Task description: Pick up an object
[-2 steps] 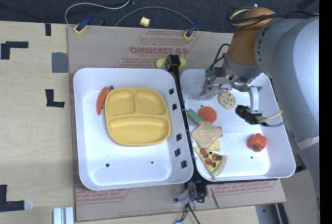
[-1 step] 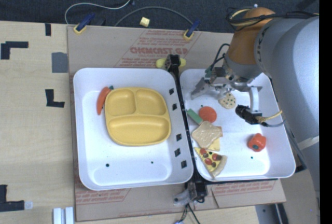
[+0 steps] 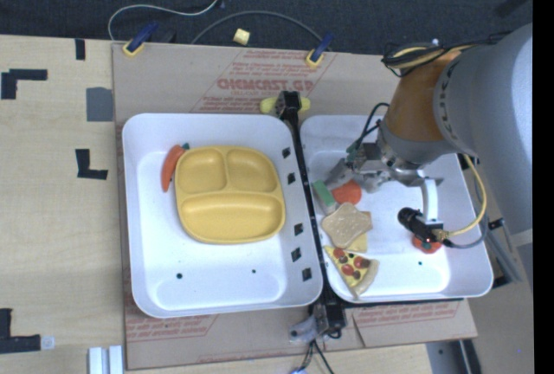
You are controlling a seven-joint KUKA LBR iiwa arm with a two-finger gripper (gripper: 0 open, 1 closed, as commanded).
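In the right bin [image 3: 459, 273] lie a red toy tomato [image 3: 348, 193], a green piece [image 3: 322, 191], a tan toast slice [image 3: 346, 224] over a yellow cheese slice [image 3: 361, 242], and a pizza slice [image 3: 354, 269]. My gripper [image 3: 359, 170] hangs low over the bin's upper left part, just above the tomato and partly covering it. Whether it touches the tomato I cannot tell. In the left bin [image 3: 147, 277] sits a yellow divided plate [image 3: 229, 193], with an orange carrot [image 3: 171, 166] along its left side.
The grey arm with its orange band [image 3: 420, 104] covers the right bin's upper right. A black and red fitting [image 3: 421, 231] on a yellow cable hangs over the bin's right part. A black divider [image 3: 299, 190] runs between the bins. Cables and clips lie beyond the bins.
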